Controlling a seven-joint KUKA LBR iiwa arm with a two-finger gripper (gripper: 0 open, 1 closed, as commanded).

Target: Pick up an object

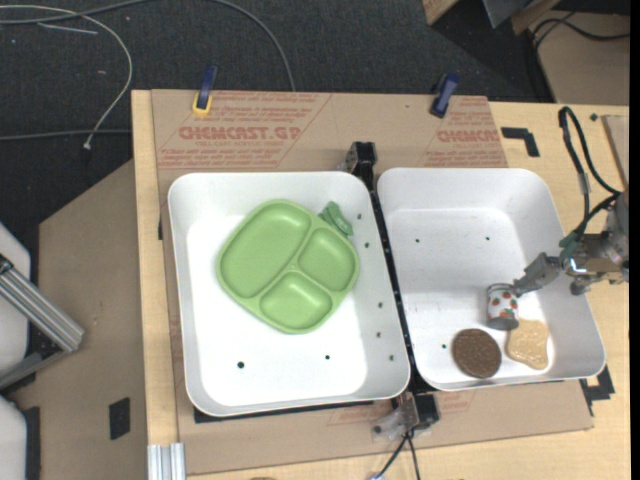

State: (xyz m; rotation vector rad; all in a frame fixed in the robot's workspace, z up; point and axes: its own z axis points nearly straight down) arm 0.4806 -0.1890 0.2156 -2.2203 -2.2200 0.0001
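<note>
Three small objects lie in the front right corner of the right bin (450, 218). They are a small grey and white piece with red spots (502, 305), a round brown disc (476, 352) and a tan, cookie-like piece (529, 344). My gripper (545, 269) reaches in from the right edge, low over the bin's right side. It is just up and to the right of the spotted piece, and whether it touches that piece cannot be made out. Nothing shows in its hold.
The left bin (200, 348) holds a green divided plate (288, 264) with a small green item (337, 218) at its upper right edge. A black clamp (361, 156) sits between the bins at the back. Cables (580, 158) run along the bench's right side.
</note>
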